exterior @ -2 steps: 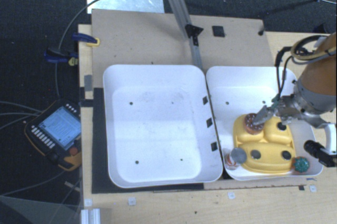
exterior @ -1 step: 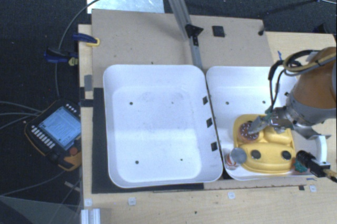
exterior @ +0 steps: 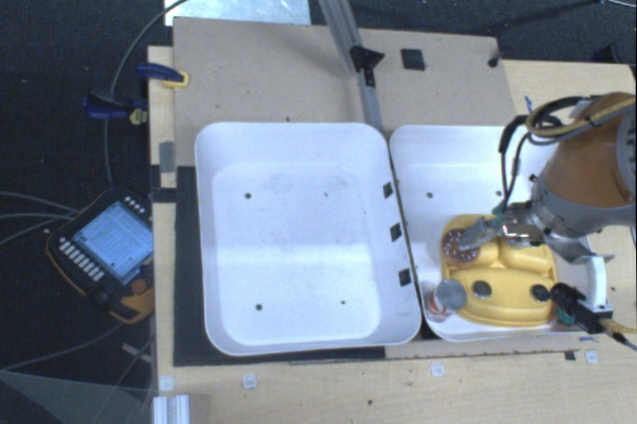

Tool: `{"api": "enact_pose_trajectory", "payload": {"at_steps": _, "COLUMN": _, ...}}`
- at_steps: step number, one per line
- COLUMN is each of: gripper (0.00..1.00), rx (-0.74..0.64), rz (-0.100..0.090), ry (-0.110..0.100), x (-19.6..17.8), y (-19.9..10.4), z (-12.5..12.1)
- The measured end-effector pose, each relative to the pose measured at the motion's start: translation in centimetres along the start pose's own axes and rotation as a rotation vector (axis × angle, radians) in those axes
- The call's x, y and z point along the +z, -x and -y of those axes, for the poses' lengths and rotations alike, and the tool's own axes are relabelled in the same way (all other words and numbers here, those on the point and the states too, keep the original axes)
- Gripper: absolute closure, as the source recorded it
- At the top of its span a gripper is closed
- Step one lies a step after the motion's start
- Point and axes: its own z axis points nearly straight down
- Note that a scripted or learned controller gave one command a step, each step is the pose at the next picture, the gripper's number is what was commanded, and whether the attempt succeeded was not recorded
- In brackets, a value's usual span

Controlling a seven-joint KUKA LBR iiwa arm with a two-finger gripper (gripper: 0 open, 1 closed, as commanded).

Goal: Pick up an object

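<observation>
The claw (exterior: 498,229), whose grip cannot be told, is seen low in the right bin (exterior: 438,163), directly over the yellow toy (exterior: 508,288).

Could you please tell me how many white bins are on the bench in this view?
2: the left bin at centre, and the right bin beside it, under the arm, holding a yellow object.
</observation>
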Motion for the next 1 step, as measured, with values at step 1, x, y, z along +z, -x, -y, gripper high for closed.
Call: {"api": "enact_pose_trajectory", "payload": {"at_steps": 1, "gripper": 1.00, "rx": -0.008, "rz": -0.014, "ry": 0.001, "x": -1.13, "y": -0.70, "z": -0.36}}
